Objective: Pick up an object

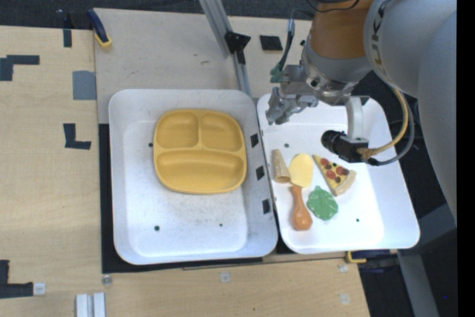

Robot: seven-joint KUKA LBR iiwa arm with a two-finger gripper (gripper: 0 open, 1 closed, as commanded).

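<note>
Toy pizza slice (334,174) at 5 o'clock from the tool (280,112) looks light, stiff, slick plastic; I'd grab its crust edge. Tool's grip: can't tell.

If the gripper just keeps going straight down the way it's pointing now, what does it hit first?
Most likely the bare floor of the right bin near its upper-left corner. The gripper points down there, and the toy food sits lower in the view. Depth is hard to judge from this slant.
</note>
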